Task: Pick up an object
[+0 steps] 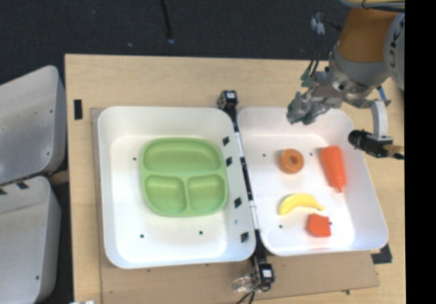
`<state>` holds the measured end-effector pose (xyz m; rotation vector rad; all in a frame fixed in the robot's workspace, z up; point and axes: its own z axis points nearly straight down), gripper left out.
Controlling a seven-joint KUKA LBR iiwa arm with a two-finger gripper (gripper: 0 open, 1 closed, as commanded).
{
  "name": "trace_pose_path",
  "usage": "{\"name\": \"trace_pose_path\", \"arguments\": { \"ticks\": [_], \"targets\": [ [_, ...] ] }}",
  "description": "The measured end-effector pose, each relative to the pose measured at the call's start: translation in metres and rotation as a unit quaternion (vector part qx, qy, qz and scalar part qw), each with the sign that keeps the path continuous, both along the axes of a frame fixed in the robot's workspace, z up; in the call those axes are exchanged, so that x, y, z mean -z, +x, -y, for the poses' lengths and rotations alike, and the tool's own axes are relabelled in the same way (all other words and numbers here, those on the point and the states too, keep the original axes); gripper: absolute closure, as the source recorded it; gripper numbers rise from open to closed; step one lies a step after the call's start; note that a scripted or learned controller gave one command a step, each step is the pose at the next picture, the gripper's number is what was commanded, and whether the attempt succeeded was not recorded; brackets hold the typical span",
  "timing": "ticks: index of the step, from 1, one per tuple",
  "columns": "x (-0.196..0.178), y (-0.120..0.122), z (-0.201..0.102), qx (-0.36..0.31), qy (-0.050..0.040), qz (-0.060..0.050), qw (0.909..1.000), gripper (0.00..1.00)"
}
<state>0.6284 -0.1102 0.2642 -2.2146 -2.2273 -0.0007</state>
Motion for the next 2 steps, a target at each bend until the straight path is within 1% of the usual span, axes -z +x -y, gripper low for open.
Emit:
{"name": "trace_pose_path", "arguments": {
  "ticks": [1, 2],
  "targets": [
    [0.003, -0.024, -0.042, 0.001, -0.0003, 0.0, 1.0, 1.0],
    [-0.003, -0.042, -0.095, -0.001, 0.0005, 0.0, 1.0, 1.0]
  ]
}}
